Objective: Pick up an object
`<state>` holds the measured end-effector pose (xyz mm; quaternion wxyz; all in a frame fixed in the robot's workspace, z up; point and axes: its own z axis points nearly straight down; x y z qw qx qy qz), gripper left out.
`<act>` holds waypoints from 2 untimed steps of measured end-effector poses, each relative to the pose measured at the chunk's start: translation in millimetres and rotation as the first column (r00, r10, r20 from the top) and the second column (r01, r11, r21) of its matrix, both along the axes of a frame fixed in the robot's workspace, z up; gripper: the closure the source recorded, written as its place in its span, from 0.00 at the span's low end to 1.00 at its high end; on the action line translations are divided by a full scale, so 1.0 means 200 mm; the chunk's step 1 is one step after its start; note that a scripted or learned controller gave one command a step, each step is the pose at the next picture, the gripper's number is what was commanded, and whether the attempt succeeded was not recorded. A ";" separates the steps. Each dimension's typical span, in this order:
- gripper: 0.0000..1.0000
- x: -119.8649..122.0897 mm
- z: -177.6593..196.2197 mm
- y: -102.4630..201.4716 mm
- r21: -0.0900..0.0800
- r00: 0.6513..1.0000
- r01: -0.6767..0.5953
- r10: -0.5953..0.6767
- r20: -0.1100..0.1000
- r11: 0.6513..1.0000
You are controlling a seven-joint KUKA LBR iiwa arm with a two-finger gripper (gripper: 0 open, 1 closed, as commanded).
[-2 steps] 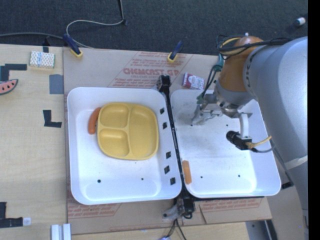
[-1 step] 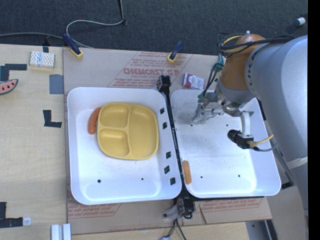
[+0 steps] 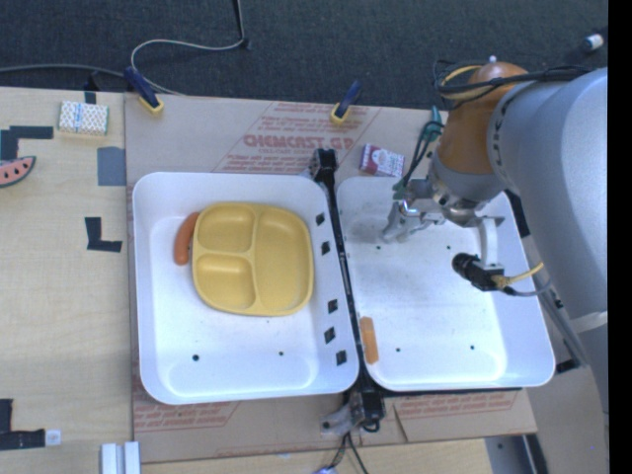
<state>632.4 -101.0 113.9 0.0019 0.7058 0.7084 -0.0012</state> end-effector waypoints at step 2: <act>0.00 -0.58 0.35 0.26 0.005 1.000 0.002 -0.002 -0.003 1.000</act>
